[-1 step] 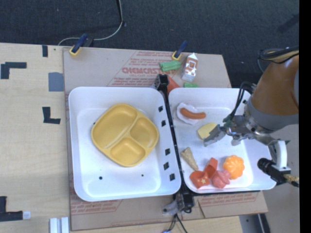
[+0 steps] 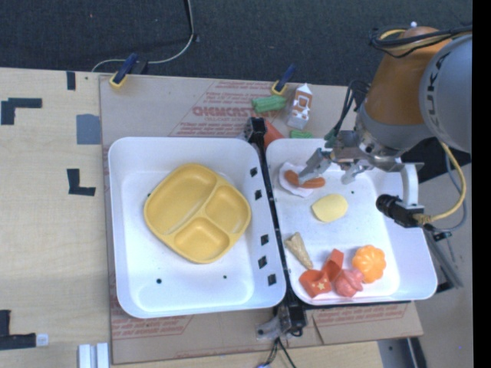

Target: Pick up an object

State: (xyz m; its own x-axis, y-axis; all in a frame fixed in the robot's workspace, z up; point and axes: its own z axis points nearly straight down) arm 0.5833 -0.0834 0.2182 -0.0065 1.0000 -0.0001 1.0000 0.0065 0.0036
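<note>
Place: a robotics lab or test cell, not a home or kitchen.
Bench: a pale wooden bench top (image 2: 46,228) marked with black tape pieces at the left of the frame, overlaid by a printed cardboard sheet (image 2: 207,110).
Fixing: yellow and blue clamps (image 2: 123,71) grip the sheet's upper edge.
Bins: two shallow white bins (image 2: 123,205) joined side by side at centre frame.
Contents: toy food (image 2: 367,261) and a yellow divided plate (image 2: 197,213), props rather than real meals.
Machine: an industrial arm (image 2: 418,83), grey with orange, at the upper right.
Wiring: loose cables (image 2: 184,21) cross dark carpet (image 2: 307,14) along the top.
</note>
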